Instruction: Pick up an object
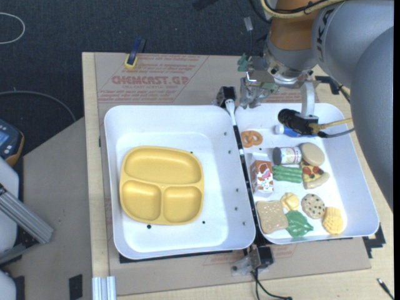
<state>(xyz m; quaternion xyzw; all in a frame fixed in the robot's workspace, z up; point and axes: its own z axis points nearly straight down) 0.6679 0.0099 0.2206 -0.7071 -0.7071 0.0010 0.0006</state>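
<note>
The arm (325, 24), grey with an orange band, is reaching in from the right and holding its hand (255, 94) over the far corner of the right bin (365, 192), close to the wall that it shares with the left bin (112, 136). Whether the hand is open or closed cannot be told from this view, and nothing is showing in its grasp. The toy foods are lying in the right bin, all nearer the camera than the hand: a pretzel (252, 139) is sitting just below the hand, a small jar (287, 156) and a milk carton (262, 175) are lying further down, and a green bean pod (289, 174) is resting beside the carton. A slice of toast (272, 216), a chocolate-chip cookie (312, 205) and a waffle (333, 220) are lying well away from the hand at the near end. A yellow divided plate (162, 184) is sitting in the left bin, down and to the left of the hand. Both bins are resting on the desk (162, 70).
</note>
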